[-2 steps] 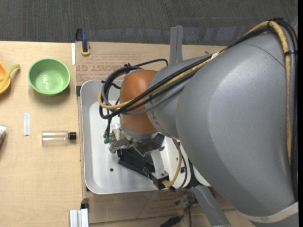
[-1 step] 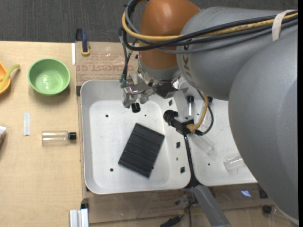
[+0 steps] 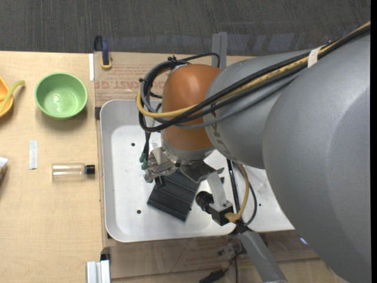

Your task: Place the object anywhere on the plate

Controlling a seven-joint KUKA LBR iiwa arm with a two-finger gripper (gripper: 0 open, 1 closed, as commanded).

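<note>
I have the arm [image 3: 283,117] reaching in from the right and hanging low over the white bin [image 3: 118,175], its orange band [image 3: 188,108] sitting right above the wrist. The gripper [image 3: 171,196] is down near the bin floor, and from this overhead slant its dark body hides the tips, so I cannot tell whether they are spread, pressed together or pinching something. I also cannot make out the task's object: nothing shows clearly between or under the tool, and the arm covers most of the bin. I see no plate I can be sure of either.

Out on the tabletop [image 3: 53,217], well apart from the bin to the left, sit a green bowl [image 3: 61,95], a small clear bottle [image 3: 73,170] lying on its side with a dark cap, and a little pale strip [image 3: 33,154] beside it.

My worry from here is working blind. If the tool is closing on something I cannot see, it may catch only an edge and lose the thing on lifting, or come up with nothing at all. The loose cables [image 3: 154,93] looped around the wrist could snag or drag as the arm turns. And with the wrist this close to the bin floor, a slightly deep descent would press the tool into the plastic and shove the bin
</note>
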